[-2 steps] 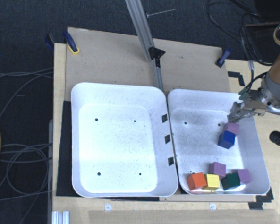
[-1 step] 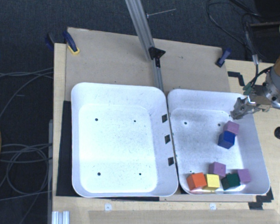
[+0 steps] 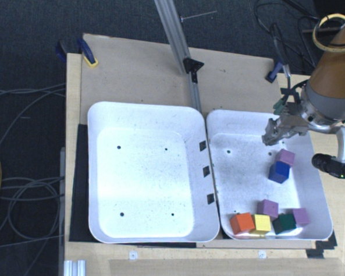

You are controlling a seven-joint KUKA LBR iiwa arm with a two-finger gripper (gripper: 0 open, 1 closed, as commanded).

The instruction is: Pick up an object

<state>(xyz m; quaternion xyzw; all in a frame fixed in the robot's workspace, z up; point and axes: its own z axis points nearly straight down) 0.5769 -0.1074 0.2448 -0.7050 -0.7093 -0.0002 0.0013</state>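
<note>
Gripper [image 3: 271,136] hangs over your right bin [image 3: 239,185], just above the purple block [image 3: 286,156] and blue block [image 3: 279,172]. You cannot tell its state.

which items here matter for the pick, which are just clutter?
Job:
two-finger gripper
right white bin
blue cube, light purple cube, purple cube, purple cube at the bin's corner, orange cube, yellow cube, dark green cube

Lying about:
left white bin
blue clamps
loose cables
</note>
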